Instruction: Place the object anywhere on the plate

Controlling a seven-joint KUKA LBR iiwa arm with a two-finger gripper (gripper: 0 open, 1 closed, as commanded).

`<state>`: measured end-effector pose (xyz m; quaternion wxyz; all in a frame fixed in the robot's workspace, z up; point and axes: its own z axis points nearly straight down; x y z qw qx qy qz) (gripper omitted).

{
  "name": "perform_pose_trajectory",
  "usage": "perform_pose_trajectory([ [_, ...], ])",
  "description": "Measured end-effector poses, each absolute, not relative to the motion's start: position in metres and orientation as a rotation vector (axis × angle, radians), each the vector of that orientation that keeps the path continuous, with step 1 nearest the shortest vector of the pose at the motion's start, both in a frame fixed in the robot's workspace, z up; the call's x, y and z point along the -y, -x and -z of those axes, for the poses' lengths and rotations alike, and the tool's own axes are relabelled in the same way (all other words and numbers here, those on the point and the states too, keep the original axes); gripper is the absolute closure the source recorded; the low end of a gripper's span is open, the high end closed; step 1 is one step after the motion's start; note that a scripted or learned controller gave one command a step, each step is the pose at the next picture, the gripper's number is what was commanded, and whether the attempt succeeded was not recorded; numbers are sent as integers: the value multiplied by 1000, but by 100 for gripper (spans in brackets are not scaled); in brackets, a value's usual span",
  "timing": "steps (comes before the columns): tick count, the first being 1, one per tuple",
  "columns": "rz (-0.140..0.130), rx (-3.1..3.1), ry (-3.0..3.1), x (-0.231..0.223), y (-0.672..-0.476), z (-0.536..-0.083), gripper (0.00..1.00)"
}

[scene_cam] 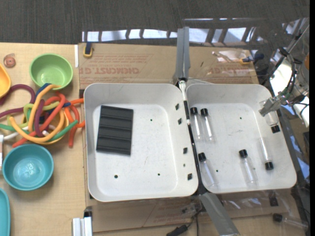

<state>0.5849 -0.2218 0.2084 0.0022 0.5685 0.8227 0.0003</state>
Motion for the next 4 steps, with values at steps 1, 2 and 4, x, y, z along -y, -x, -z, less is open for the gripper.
perform_pose_trajectory([
  [1, 1, -2603, -1762, 174, -510, -91, 100],
  [2, 1, -2590, -1776, 219, -507, -196, 100],
  [4, 1, -2708, -1591, 217, -517, -191, 100],
])
